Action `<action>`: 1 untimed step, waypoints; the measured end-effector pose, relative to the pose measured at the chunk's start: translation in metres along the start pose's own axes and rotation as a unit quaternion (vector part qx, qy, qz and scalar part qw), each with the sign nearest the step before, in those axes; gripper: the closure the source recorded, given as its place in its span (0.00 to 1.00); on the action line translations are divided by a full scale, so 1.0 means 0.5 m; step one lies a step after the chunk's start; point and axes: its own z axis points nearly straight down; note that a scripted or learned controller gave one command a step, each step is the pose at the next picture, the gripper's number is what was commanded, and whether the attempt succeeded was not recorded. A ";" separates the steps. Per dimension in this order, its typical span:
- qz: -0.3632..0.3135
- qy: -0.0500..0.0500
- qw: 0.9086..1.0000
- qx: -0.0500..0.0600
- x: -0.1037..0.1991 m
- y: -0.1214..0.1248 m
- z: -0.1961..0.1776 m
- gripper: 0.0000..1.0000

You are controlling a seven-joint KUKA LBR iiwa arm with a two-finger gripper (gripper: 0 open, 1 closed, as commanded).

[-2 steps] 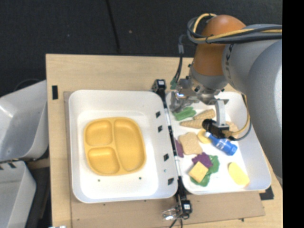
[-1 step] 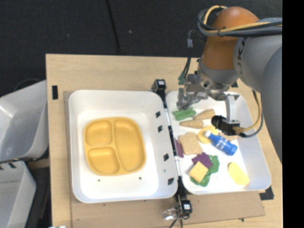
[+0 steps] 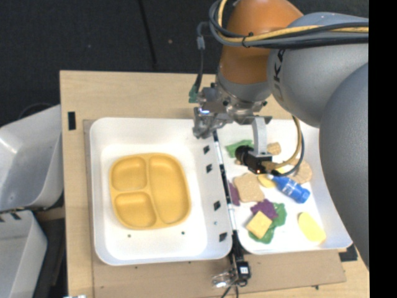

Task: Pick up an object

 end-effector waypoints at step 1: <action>0.003 -0.003 1.000 0.008 0.084 0.056 0.311 1.00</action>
